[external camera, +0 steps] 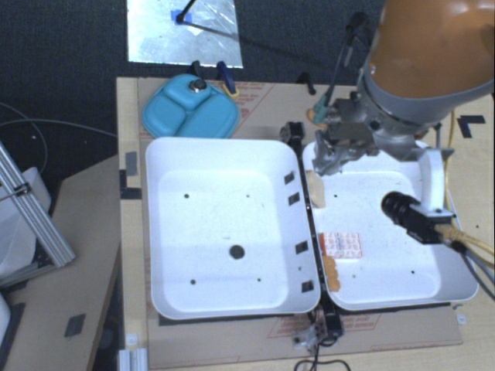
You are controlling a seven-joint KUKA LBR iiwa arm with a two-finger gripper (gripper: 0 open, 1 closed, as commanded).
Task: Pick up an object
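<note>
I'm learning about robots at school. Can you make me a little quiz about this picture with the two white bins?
1. True or false: the blue tray sits inside the left bin.
2. Which bin holds the red-and-white packet? A) left B) right C) neither
3. Fill in: the pincer is over the far end of the ____ bin.

Key: 1 false, it lies on the bench behind that bin. 2 B, the right bin, near the divider. 3 right.
</note>
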